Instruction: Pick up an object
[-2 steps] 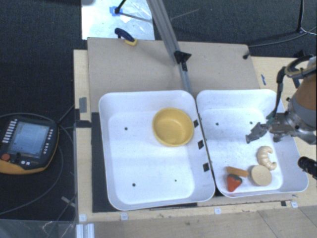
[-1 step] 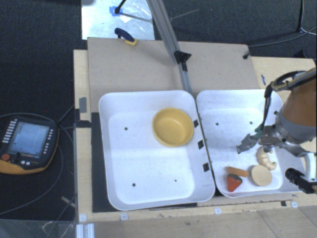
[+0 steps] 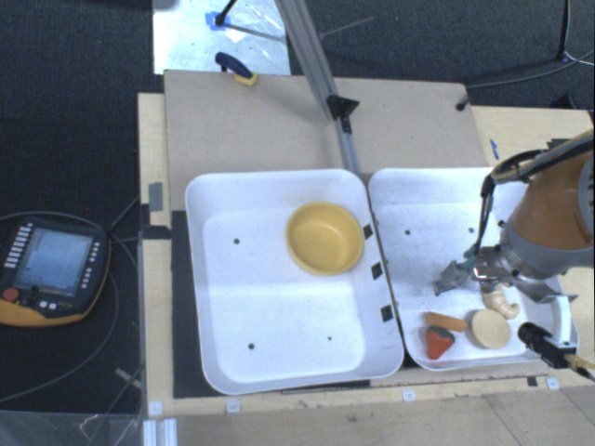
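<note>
Round yellow bowl (image 3: 324,238) (smooth, shallow)

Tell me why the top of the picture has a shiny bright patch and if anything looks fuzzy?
In the camera view, light glares off a pale floor patch at the top, washing it out; the two white bins are evenly lit, with a soft shadow beside the yellow bowl; the pincer and the small toys near it look a bit blurry and grainy.
</note>
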